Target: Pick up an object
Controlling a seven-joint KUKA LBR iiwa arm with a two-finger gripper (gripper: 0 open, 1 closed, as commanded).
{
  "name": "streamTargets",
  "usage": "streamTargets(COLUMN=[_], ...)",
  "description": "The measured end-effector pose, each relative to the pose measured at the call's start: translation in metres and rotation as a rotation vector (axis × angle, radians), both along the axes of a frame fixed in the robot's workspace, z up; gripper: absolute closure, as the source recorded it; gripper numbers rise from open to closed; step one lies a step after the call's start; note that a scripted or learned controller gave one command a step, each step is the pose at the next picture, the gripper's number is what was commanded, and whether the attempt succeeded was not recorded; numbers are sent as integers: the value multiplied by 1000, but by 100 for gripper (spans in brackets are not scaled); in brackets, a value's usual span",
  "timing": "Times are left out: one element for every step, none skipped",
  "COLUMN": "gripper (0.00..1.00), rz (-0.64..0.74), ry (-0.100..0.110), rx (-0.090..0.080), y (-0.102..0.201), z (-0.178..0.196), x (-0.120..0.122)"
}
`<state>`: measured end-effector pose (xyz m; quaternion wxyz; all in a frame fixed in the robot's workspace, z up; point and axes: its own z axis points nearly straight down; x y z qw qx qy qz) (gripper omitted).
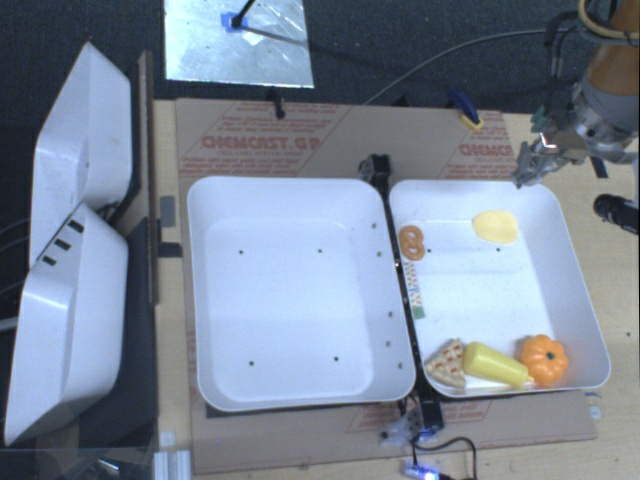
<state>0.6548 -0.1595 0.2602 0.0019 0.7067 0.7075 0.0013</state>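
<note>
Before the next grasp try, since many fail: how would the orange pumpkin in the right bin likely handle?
The pumpkin looks round and ribbed, so it may roll or slip from a pinch. It touches the yellow cylinder near the bin's front wall, so a push would probably jam it.

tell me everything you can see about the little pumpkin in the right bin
The pumpkin is small, orange and ribbed, glossy like plastic, with a small stem on top. It sits upright in the right bin's near right corner, against the front wall. A yellow corn-like piece lies just to its left, seemingly touching it.
</note>
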Motion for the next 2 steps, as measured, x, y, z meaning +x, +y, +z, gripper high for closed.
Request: streamTargets(gripper=[100, 100], rz=[2, 2], ry=[3, 3], rx=[2, 2], y=[50, 97], z=[0, 0], x=[-21, -26])
